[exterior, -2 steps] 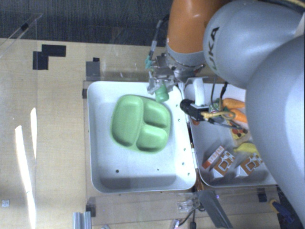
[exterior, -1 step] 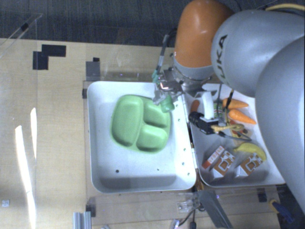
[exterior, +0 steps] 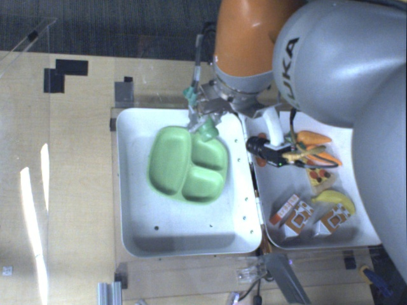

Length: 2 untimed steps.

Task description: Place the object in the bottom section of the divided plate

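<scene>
Pretty clearly a robotics lab: my KUKA arm [exterior: 331, 56] hangs over two white bins [exterior: 137, 234] on a taped-up wooden bench [exterior: 57, 189].

Your grey arm [exterior: 331, 56] reaches in from the right, its orange band [exterior: 254, 27] above the divided plate's [exterior: 188, 162] far edge. Your gripper [exterior: 202, 122] hangs at that plate's upper right corner, pointing down.
</scene>
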Tool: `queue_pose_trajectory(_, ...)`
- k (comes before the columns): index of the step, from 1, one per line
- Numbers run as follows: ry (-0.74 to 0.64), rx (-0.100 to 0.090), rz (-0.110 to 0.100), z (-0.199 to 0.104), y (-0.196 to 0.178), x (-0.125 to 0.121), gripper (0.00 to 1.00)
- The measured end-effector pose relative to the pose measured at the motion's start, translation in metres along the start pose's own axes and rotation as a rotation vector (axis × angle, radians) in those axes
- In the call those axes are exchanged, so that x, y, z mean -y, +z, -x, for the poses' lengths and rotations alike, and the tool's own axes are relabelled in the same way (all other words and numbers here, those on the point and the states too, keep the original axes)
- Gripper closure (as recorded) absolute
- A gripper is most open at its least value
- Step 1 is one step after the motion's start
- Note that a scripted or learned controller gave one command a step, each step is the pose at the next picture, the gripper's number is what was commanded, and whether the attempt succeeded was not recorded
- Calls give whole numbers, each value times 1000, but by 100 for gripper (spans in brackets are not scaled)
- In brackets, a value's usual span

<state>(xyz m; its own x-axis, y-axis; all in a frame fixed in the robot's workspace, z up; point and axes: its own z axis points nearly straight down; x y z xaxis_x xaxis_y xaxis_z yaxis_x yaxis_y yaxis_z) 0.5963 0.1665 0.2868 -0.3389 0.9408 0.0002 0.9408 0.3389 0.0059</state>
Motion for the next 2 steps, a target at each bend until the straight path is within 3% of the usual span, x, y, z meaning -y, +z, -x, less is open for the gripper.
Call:
queue_pose_trajectory(1, 69, 0, -2, 17, 12, 45, 100)
queue_pose_trajectory(2, -86, 1, 0, 39, 17, 19, 100)
